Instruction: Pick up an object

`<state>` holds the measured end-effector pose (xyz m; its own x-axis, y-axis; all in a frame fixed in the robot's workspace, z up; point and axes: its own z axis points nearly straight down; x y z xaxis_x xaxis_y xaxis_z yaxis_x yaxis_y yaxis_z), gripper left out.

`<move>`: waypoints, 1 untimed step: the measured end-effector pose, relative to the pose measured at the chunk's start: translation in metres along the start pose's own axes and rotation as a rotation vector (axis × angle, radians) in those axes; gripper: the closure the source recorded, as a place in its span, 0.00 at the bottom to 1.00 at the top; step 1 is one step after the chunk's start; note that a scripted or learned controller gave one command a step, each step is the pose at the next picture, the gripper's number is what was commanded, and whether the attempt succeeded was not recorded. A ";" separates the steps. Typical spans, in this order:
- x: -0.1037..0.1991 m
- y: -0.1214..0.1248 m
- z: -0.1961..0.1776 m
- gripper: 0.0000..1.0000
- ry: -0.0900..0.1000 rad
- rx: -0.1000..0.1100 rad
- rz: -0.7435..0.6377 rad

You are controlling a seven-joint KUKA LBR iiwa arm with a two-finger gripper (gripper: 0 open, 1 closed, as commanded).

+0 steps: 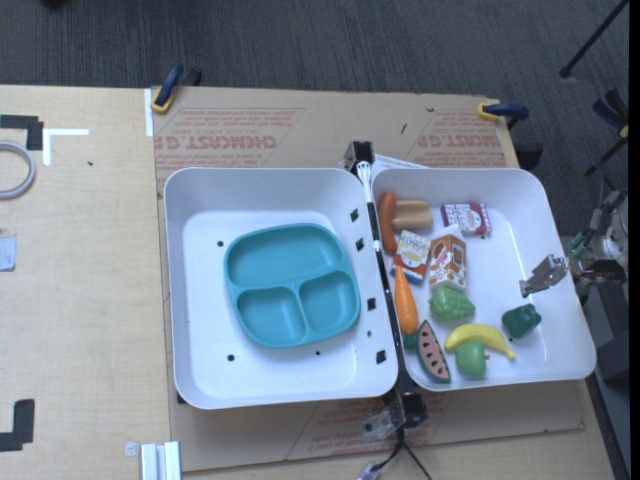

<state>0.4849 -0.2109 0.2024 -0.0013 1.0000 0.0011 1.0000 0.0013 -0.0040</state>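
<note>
Tool point(547, 274) over right bin point(560, 363) — cardboard point(240, 128) printed "CHEMCAST GP"

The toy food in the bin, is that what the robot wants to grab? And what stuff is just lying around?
For the job:
gripper
banana
carrot
watermelon slice
broccoli
green pepper
small cartons

Just lying about:
teal divided plate in the left bin
blue and yellow clamps
cardboard sheet

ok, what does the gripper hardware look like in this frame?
The gripper is a small bare-metal piece, silvery grey, with angular finger plates. Behind it, at the picture's right edge, sits pale grey and white wrist hardware with a few dark parts and what may be thin cabling. Too small and blurred for any markings.
</note>
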 end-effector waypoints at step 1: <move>0.062 -0.005 0.087 0.00 -0.001 -0.001 0.003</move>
<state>0.4793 -0.1486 0.1158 0.0016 1.0000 0.0004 1.0000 -0.0016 -0.0025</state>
